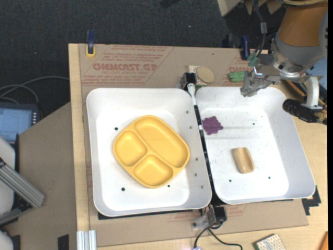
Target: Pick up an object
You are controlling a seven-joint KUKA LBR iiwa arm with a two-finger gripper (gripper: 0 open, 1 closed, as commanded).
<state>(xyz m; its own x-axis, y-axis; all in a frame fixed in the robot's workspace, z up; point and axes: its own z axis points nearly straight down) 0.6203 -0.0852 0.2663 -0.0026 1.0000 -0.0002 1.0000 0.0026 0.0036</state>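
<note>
A tan, rounded block (242, 159) lies in the right bin (291, 155), a little below its middle. A small flat purple piece (212, 124) rests near that bin's upper left. My gripper (250, 89) hangs over the right bin's far edge, well up and right of both objects, with nothing seen between its fingers. The arm's grey wrist and orange band (304, 14) rise toward the upper right corner.
The left bin (104, 139) holds a yellow three-compartment plate (151, 151). A small green thing (237, 77) lies on the board behind the right bin, close to the gripper. A black clamp (188, 80) sits where the bins meet at the back.
</note>
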